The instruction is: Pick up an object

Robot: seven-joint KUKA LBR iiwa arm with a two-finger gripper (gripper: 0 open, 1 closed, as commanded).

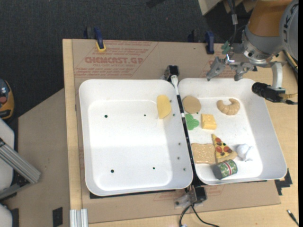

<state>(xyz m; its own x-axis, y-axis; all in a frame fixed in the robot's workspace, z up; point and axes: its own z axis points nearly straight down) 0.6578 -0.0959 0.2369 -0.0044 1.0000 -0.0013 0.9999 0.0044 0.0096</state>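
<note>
My gripper (227,71) hangs above the far rim of the right bin (272,141), its fingers spread open with nothing between them. Below it in that bin lie a round brown cookie (191,104), a croissant (229,106), a green toy (191,122), a yellow cheese cube (209,121), a pizza slice (221,147), a tan cracker (203,153), a silver foil piece (244,151) and a green can (225,169) on its side. A pale yellow piece (164,107) rests in the left bin (128,145) near its right wall.
The two bins meet along a ridge with black clips (172,72) at the far end. A black part of the arm (266,91) sticks out over the right bin's far right corner. Blue clamps (99,38) hold the cardboard base.
</note>
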